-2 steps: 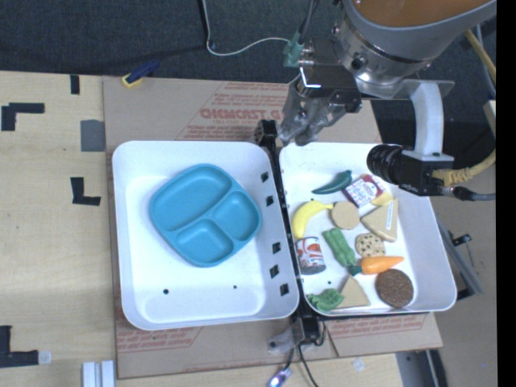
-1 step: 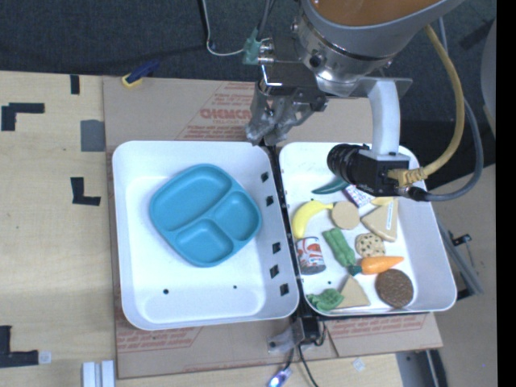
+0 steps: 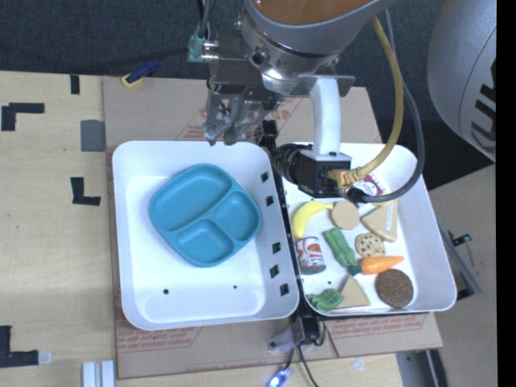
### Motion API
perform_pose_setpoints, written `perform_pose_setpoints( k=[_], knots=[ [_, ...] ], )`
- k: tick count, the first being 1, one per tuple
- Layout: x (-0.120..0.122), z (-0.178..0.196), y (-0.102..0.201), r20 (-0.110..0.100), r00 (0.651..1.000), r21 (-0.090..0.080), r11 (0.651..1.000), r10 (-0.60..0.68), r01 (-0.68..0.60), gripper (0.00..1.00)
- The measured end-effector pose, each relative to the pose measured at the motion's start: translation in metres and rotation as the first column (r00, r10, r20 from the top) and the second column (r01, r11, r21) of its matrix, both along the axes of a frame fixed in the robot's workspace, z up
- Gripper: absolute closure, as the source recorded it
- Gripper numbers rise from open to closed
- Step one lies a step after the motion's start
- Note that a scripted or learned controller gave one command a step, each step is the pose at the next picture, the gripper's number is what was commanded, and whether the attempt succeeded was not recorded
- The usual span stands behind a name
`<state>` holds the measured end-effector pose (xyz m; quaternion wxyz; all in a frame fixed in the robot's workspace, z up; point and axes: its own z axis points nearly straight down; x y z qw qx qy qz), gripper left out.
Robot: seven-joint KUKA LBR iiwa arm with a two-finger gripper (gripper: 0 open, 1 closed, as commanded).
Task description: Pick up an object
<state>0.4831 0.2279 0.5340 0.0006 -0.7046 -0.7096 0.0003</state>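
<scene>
Jaws up at the far rim of the left bin, close to the seam where the two bins meet. They're a blur of grey metal from here, so I cannot tell whether they're wide or narrow, and nothing shows between them. They sit above the rim, apart from everything that could be picked.

Labels now. A small can lies in the right bin against the dividing wall, with a red and white wrapper whose print is too small to read. A red and white scrap further back has markings too, equally unreadable and half hidden by the yellow cable.

The surface is a pale wooden desk with black angular marks, and a sheet of cardboard lies under both bins. Dark blue carpet runs across the back.

As for the pickings, the left bin holds one blue divided plate, flat in the middle and well clear of the walls. The right bin is crowded. There's a banana just above the can, and a green pickle beside it. Then come a chocolate-chip cookie, a carrot and a round brown biscuit. A pale wedge and a green leaf at the near rim finish the pile. All of it is packed tight, pieces touching, towards the near half of that bin.
</scene>
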Motion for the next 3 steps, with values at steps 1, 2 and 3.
perform_pose_setpoints(
  k=[1, 2, 3],
  knots=[
    [-0.002, -0.173, 0.005, -0.018, 1.0, -0.01, 1.0, -0.005, 0.005, 1.0],
    [0.001, -0.001, 0.005, 0.018, 1.0, 0.008, 1.0, -0.004, 0.004, 1.0],
    [0.0, -0.001, 0.006, -0.001, 1.0, -0.002, 1.0, -0.003, 0.003, 1.0]
  ],
)
